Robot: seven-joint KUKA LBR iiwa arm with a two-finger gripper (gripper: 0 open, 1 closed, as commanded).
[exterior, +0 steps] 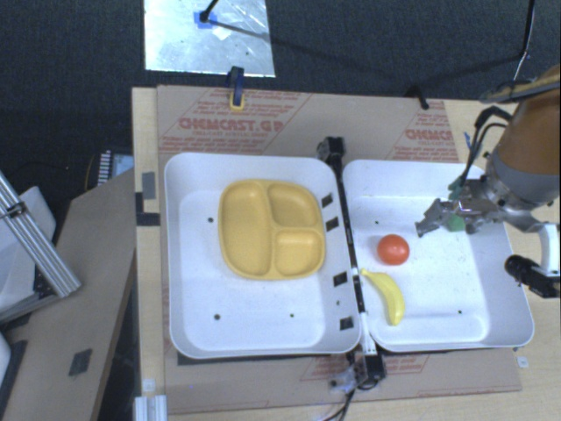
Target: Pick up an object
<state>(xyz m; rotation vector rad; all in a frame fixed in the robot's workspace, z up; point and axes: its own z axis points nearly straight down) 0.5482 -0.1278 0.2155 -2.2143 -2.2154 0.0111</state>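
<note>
Arm: the grey arm with the orange band (535, 134) comes in from the right side and leans over the right bin.
Gripper: the gripper (451, 216) hangs over the upper part of the right bin, pointing toward the left.
Gripper grip: something small and green (456, 221) shows at the gripper, but I cannot tell if the grip is wide or narrow, or if it has hold of the green thing.
Right bin: the right bin (500, 323) is white and shallow, and it has two toy foods in it.
Tomato: a round red-orange tomato (394, 249) sits in the left part of the right bin, below and to the left of the gripper, near it but not touching.
Banana: a yellow banana (388, 295) lies just below the tomato, close to the bin's left wall, tilted.
Left bin: the left bin (197, 323) is white too and sits right beside the right bin.
Plate: a yellow plate (271, 229) with three parts lies flat in the middle of the left bin.
Bench: both bins rest on a brown board (263, 121) with red letters.
</note>
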